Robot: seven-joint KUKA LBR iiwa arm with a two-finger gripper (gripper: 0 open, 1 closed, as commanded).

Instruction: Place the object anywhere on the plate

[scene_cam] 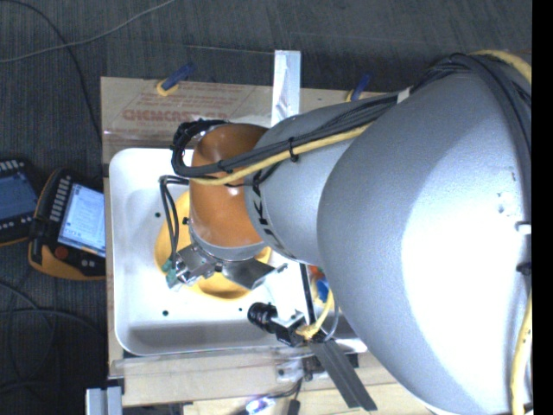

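Note:
A yellow plate (162, 247) lies in the left white bin (130, 232). My arm covers most of it, so just its left rim and a front sliver show. My gripper (180, 271) hangs under the orange wrist band (223, 188), low over the plate's left front part, and is largely hidden by the wrist. A small greenish piece shows at the gripper's tip. Whether it is a separate object or part of the gripper is unclear. An orange and blue object (320, 289) peeks out beneath the arm in the right bin.
The big grey arm body (415, 232) blocks the right bin and the right half of the view. Black cables (177, 145) loop around the wrist. A handheld control pendant (69, 223) lies on the floor left of the bench. A cardboard sheet (199, 102) sits behind the bins.

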